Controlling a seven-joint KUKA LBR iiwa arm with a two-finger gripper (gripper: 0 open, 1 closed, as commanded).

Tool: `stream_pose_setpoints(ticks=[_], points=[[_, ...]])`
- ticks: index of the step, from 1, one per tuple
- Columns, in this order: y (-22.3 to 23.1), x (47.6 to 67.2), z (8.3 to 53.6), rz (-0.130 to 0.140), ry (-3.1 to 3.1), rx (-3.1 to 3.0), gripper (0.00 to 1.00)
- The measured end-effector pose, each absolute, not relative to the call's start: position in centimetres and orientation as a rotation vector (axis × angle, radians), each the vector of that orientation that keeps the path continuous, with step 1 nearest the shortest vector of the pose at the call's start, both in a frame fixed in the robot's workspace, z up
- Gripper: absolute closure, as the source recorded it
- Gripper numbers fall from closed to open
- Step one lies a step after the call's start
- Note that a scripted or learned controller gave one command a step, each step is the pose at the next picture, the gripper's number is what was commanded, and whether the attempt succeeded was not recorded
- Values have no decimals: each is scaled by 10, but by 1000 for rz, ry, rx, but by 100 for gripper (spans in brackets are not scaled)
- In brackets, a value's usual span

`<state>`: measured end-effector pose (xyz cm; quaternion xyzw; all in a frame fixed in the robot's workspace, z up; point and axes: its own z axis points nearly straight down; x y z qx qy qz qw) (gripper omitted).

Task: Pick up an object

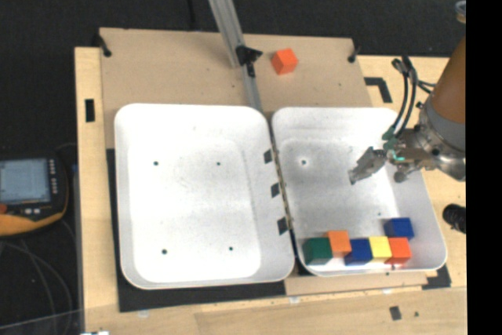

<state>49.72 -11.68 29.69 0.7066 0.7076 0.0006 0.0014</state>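
blocks, right bin, near edge, in a row: green block, orange block, blue block, yellow block, orange-red block, second blue block just behind it. gripper above the bin's middle right, well apart from the row, nothing between the jaws; their spread cannot be told. left bin alongside. lone orange cube at the worktop far edge.

bins: matt white plastic | bench: plain wood | pole: metal
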Motion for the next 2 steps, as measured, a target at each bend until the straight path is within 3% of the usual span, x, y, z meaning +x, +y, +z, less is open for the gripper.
stream_pose_setpoints(ticks=[1,2], points=[[-134,530,207,-7,2222,2224,0],[-202,553,175,-6,2214,2225,0]])
